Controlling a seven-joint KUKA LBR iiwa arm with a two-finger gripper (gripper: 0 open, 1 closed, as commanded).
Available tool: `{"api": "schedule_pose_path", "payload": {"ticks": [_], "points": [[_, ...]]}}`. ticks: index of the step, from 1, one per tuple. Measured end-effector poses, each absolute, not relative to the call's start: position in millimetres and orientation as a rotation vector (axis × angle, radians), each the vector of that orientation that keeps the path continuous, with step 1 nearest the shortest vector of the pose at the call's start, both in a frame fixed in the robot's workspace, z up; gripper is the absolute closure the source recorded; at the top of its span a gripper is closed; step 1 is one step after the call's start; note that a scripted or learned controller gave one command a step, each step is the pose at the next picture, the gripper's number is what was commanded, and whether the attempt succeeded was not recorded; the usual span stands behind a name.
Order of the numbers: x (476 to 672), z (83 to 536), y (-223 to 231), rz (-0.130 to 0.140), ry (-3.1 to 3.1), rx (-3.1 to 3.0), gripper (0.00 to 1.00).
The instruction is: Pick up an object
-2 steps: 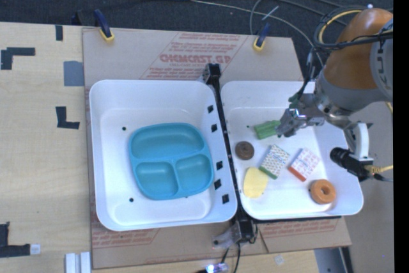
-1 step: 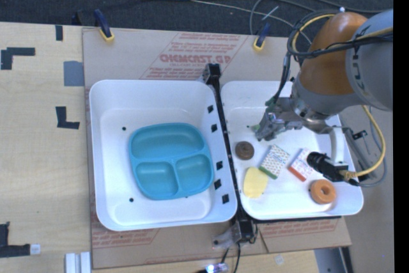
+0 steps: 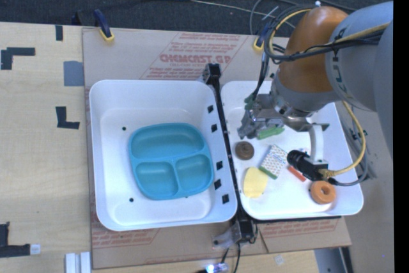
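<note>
A yellow wedge (image 3: pixel 255 183) is lying at the near edge of the right bin (image 3: pixel 345 204), with an orange ring (image 3: pixel 323 192) sitting to its right and a brown disc (image 3: pixel 244 150) and speckled packet (image 3: pixel 275 160) just behind it. The gripper (image 3: pixel 254 124) is hanging low over the bin's far half, right beside a green object (image 3: pixel 273 131) peeking out under it; whether it is spread or pinching I cannot tell. A blue divided plate (image 3: pixel 171 160) is lying in the left bin (image 3: pixel 102 99).
</note>
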State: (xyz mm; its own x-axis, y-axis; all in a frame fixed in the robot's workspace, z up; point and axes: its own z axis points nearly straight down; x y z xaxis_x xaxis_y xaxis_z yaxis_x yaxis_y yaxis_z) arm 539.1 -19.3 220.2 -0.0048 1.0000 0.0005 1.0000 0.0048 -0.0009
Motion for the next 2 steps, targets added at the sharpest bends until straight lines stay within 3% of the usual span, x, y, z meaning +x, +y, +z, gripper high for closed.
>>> {"api": "schedule_pose_path", "payload": {"ticks": [1, 2], "points": [[543.0, 230, 35, 0.001, -2.228, -2.212, 1.0], [529.6, 231, 89, 0.003, -2.227, -2.212, 1.0]]}}
